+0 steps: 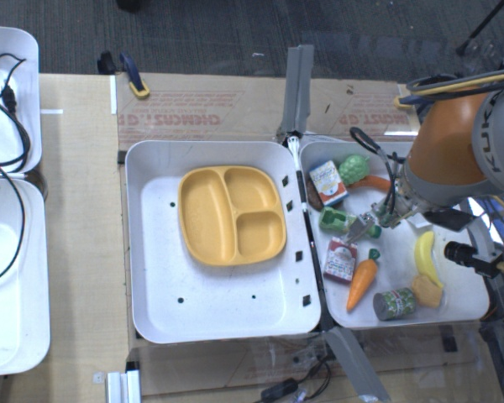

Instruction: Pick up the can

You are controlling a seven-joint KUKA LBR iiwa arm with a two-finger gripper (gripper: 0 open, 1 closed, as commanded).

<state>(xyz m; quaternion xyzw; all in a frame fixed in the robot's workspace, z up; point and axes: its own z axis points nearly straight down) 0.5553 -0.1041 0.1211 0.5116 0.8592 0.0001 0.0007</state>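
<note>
The can lies on its side near the front edge of the right bin, grey-green with a dark label. It rests between a carrot on its left and a tan block on its right. My gripper hangs over the middle of the right bin, up and to the left of the can and well apart from it. It sits just right of a green toy and above a red carton. Nothing visibly hangs from it.
The right bin also holds a blue-white carton, a leafy green ball, an orange stick, a banana and a small green bead. A yellow divided plate lies in the left bin.
</note>
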